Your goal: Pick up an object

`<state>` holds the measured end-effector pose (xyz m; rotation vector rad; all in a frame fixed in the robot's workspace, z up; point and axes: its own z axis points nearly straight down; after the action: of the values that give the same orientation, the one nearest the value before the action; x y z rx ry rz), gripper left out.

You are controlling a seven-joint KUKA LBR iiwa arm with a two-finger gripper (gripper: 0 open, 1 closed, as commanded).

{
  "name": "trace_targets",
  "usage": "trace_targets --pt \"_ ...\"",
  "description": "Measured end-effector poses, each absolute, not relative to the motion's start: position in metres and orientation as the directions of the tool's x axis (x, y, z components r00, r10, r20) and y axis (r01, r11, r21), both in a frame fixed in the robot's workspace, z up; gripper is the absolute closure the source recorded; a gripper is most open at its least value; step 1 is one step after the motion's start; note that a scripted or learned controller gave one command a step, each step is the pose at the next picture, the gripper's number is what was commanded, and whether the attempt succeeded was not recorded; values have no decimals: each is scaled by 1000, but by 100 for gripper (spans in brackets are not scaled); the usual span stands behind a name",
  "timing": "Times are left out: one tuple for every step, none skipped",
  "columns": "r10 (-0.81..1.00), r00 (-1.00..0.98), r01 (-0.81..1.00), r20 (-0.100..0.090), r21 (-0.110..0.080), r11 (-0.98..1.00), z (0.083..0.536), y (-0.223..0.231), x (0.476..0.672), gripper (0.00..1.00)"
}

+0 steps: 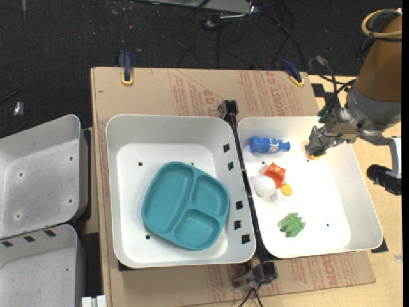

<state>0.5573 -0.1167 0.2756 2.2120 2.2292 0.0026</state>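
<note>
In the right bin (pixel 358 190) lie a blue bottle (pixel 268 145) on its side, a small red piece (pixel 275 172), a white egg-shaped object (pixel 263 186), a small yellow piece (pixel 285 188) and a green leafy toy (pixel 292 224). My gripper (pixel 317 147) is low at the bin's upper right part, over a small orange object (pixel 311 153) that peeks out beneath it. The blue bottle lies a short way to its left. The arm comes in from the right edge with its orange band (pixel 383 56) above the wrist.
The left bin (pixel 128 139) holds a teal divided plate (pixel 185 204). A black divider (pixel 239 171) runs between the two bins. White panels (pixel 38 171) lie at the far left, and blue clamps (pixel 127 68) hold the cardboard at the back.
</note>
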Motion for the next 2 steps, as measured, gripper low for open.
trace_targets --pt "1000 -8 1000 0 2 8 273 -60 575 100" --pt "1000 -7 1000 0 -2 7 258 -12 576 100"
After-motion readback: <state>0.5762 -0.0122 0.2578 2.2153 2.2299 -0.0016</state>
